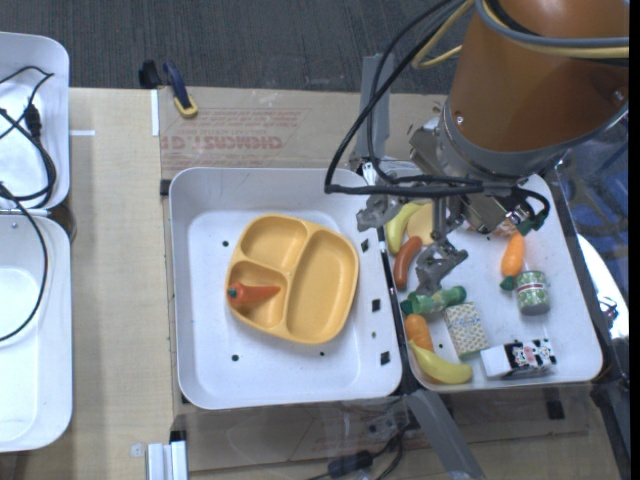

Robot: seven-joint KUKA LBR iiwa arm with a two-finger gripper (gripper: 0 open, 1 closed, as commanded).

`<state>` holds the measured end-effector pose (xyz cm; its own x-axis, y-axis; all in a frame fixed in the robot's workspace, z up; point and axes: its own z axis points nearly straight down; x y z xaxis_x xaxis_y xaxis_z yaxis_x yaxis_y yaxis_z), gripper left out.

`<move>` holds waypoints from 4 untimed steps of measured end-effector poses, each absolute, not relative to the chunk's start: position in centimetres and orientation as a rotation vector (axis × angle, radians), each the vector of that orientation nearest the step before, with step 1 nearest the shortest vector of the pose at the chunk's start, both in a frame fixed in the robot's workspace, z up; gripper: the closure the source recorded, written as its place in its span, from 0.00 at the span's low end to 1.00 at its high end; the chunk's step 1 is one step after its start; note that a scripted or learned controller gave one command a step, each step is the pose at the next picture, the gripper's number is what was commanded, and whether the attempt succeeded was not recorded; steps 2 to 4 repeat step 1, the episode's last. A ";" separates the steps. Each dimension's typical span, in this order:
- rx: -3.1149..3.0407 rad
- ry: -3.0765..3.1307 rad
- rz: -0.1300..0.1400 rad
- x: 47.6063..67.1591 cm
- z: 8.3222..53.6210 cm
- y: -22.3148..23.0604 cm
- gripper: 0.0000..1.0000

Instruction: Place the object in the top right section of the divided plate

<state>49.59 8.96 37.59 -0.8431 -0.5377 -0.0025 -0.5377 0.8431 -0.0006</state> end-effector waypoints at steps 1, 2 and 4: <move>-0.900 3.004 -0.001 48.9 40.1 6.4 0.00; -0.900 3.004 -0.001 48.9 40.1 6.4 0.00; -0.900 3.004 -0.001 48.9 40.1 6.4 0.00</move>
